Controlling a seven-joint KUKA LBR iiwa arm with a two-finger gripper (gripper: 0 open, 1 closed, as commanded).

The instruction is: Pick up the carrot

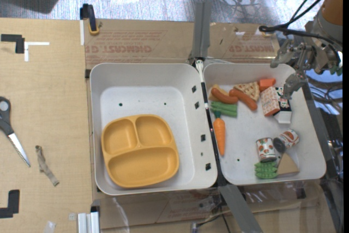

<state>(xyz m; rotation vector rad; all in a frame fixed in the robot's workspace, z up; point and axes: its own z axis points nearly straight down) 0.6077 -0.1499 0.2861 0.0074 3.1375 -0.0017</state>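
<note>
- My two-finger metal pincer (290,82) is hanging over the far right corner of the right-hand shallow white bin (313,133); from this slant I cannot tell how it is set, and I am seeing nothing in it.
- Just beneath and beside it are lying a small red-and-white carton (269,101) and an orange chunk (267,83), neither of them what I am after.
- The small orange plastic carrot with green leafy top (219,134) is lying well apart from me, against the left wall of that same bin, near the middle of that wall.
- Its long axis is running along that wall, green top toward the far edge, tip toward the near edge.
- I am judging that I need to travel leftward across the bin and slightly nearward, then close across the carrot's narrow width, minding the wall.
- The yellow divided plate (140,149) is sitting in the left-hand white bin (98,117), out of my path.
</note>
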